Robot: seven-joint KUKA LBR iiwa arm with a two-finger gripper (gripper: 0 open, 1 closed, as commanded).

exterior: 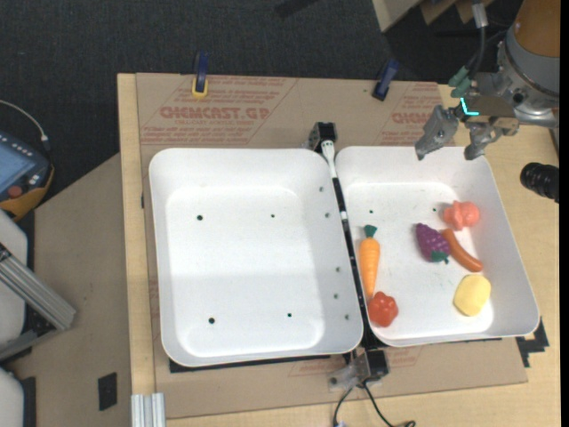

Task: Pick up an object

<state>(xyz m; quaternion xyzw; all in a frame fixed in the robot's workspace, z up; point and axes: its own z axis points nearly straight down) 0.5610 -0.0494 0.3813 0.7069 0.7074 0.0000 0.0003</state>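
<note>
Bench: brown cardboard sheet printed "CHEMCAST GP" in red, clipped along its far edge, bearing two white bins on dark carpet. Right bin holds a carrot and red pepper at its left wall, purple grapes mid-bin, and a pink piece, sausage and lemon toward its right wall. Gripper hangs over that bin's far rim, fingers spread wide, holding nothing; left bin alongside.

Red "CHEMCAST G.P" lettering on the brown board behind the left bin, partial repeat at right
</note>
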